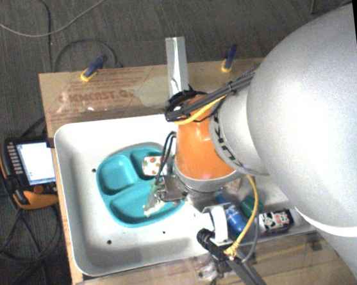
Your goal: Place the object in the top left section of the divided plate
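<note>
A teal divided plate lies in the left white bin. A small white and red object sits in the plate's upper right section, close to the arm. My gripper hangs over the plate's lower section at its right side, just below that object. The orange wrist band and the grey arm cover the plate's right edge. Nothing shows between the fingers from this angle.
In the right bin, partly under the arm, lie a blue item and a small black and white box. A handheld screen device rests left of the bench. Two clamps grip the board's far edge.
</note>
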`<state>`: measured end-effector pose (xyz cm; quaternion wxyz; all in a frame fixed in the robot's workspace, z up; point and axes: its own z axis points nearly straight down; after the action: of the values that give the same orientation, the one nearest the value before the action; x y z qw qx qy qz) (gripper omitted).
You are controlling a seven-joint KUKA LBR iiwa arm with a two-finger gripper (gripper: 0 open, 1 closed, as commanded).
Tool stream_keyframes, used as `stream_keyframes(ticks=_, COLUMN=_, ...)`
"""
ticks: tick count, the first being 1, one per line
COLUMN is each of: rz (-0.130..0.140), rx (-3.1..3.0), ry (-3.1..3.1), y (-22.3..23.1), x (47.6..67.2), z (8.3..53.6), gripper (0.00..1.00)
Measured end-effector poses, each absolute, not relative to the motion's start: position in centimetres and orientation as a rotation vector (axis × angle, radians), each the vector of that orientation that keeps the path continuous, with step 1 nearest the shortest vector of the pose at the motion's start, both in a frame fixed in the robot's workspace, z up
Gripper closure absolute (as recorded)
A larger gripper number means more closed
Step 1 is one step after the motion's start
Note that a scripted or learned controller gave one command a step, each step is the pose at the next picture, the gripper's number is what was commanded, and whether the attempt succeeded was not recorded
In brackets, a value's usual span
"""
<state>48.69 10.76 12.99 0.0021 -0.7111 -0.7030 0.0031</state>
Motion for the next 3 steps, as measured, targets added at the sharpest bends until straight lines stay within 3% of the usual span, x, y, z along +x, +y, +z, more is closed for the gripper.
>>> stream_keyframes(ticks=1, rz=0.026, rx=-2.231, ry=-2.197, y=10.5, x=48.5, z=13.7, gripper=1.00)
stream_keyframes(ticks=2, rz=0.007, rx=-1.994, ry=-2.425, y=17.7, x=48.3, z=21.1, gripper=1.00)
stream_keyframes(ticks=3, rz=-0.022, rx=-1.676, ry=-2.673, y=17.4, x=48.9, z=10.1, gripper=1.00)
